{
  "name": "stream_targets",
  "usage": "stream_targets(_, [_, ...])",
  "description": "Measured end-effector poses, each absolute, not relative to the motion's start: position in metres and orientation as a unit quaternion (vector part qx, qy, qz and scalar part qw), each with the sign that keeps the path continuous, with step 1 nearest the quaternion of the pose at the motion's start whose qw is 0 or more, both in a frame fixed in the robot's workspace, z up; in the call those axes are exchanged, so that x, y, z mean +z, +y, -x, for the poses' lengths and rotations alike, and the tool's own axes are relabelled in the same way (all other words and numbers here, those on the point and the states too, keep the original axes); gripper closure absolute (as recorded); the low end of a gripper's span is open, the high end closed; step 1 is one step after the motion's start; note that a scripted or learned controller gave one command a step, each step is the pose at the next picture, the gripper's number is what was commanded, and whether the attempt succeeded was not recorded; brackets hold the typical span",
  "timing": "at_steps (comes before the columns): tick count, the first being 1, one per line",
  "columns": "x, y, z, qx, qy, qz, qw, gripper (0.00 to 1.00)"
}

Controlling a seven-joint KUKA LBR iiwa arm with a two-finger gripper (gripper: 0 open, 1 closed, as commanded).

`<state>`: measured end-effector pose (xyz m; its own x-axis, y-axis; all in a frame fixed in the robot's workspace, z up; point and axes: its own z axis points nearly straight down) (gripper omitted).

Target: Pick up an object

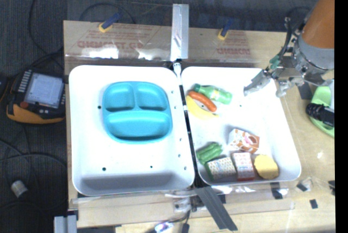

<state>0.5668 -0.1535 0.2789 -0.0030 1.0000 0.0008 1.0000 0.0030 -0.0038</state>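
Above the right bin [288,134], the gripper [267,85] hung over that bin's upper right corner, its two fingers spread apart with nothing between them. Inside the right bin, a green bottle [213,94] lay against an orange carrot [202,101] near the upper left corner, well apart from the gripper. Along the bin's near edge sat a green vegetable [209,151], a patterned block [222,167], a pink block [243,164] and a yellow block [265,167], close together, with a white carton [243,141] just behind them. Left of the right bin, the other bin [87,161] held a blue tray [136,110].
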Motion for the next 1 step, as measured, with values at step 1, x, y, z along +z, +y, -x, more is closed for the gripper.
stream_targets(1, [0.1564, -0.0979, -0.6127, 0.0019, -0.7, 0.715, 0.002, 0.0])
